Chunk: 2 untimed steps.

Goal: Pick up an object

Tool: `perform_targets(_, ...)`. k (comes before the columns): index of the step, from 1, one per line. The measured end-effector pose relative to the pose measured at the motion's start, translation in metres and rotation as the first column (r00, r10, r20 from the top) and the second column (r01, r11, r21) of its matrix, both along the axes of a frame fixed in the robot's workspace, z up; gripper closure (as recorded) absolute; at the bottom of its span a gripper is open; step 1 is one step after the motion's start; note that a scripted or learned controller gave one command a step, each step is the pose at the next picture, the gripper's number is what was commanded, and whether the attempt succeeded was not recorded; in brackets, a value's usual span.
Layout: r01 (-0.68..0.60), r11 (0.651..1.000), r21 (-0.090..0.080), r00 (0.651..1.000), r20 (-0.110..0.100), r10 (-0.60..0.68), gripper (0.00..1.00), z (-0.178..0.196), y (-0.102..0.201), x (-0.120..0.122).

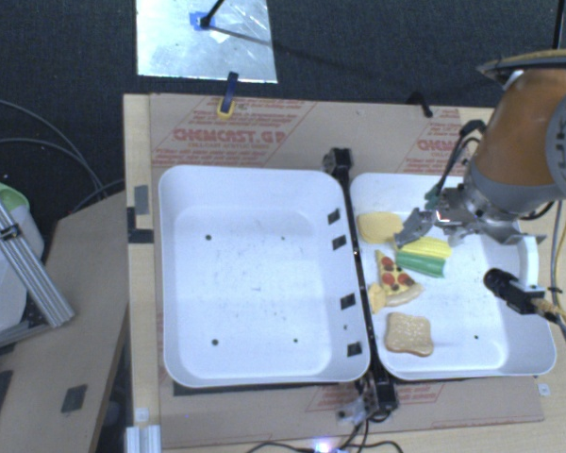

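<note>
Camera view, looking down at a slant: the brown cardboard-covered worktop (264, 121) carries two shallow white plastic bins side by side. The left white bin (255, 276) sits at nine o'clock from the centre divider, its floor showing a few dark specks.

Crossing the black divider clips, the right white bin (524, 347) holds four toy foods. A flat pale-yellow rounded piece (379, 225) lies at the bin's eleven o'clock. Just below it, a pizza-slice toy with red dots (393, 280) lies near the bin's left wall, and at six o'clock from that a tan bread-slice toy (409, 334) rests near the front edge. A green-and-yellow corn-like toy (425, 256) lies just at three o'clock of the pizza slice.

The grey metal gripper (424, 223) hangs right over the corn-like toy's upper end. How far apart its fingers stand I cannot tell, nor whether anything sits between them. The grey arm with orange band (533, 125) reaches in from two o'clock.
</note>
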<state>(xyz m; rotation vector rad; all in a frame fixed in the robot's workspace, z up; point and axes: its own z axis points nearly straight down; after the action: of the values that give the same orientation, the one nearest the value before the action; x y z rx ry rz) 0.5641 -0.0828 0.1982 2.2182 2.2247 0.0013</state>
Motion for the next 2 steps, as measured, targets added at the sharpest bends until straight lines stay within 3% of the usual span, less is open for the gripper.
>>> perform_targets(1, -0.004, 1.0, -0.002, 1.0, 0.006, 0.004, 0.0, -0.101, -0.008, 0.058)
perform_targets(2, -0.004, 1.0, -0.001, 1.0, 0.005, 0.004, 0.0, -0.113, -0.014, 0.093)
